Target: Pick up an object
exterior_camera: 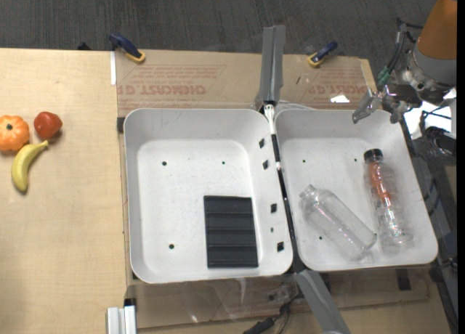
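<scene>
Clear bottle lies beside capped bottle, near bin's front edge.

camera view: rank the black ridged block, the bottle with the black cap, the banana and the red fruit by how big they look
1. black ridged block
2. bottle with the black cap
3. banana
4. red fruit

This is apparent size only; all four lie at similar depth, so the order looks reliable.

Single fixed camera above the table, angled down, two shallow white plastic bins side by side mid-frame
</scene>
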You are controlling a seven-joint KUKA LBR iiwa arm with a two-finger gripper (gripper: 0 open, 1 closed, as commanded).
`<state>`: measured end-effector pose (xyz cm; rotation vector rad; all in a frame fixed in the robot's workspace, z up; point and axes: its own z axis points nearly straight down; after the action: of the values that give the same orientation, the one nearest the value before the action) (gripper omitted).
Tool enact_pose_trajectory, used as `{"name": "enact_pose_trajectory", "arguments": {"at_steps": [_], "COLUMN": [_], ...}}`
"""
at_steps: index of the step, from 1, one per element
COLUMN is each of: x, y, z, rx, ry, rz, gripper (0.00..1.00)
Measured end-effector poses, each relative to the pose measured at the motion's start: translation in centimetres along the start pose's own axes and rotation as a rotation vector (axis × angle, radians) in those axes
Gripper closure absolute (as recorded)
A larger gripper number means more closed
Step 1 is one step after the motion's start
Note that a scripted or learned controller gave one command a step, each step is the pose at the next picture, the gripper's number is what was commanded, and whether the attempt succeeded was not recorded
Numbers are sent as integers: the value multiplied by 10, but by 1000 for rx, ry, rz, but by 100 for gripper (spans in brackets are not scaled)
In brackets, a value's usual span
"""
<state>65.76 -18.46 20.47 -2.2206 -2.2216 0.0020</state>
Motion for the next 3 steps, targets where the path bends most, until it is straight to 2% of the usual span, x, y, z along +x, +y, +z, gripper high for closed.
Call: {"name": "enact_pose_trajectory", "arguments": {"at_steps": [1, 2, 3], "x": [-25, -28, 2], "y": [-37, -37, -46], "z": [114, 104, 95], "rx": [1, 0, 0], "ry": [8, 3, 1], "rz": [41, 41, -126], "gripper": [0, 100, 100]}}
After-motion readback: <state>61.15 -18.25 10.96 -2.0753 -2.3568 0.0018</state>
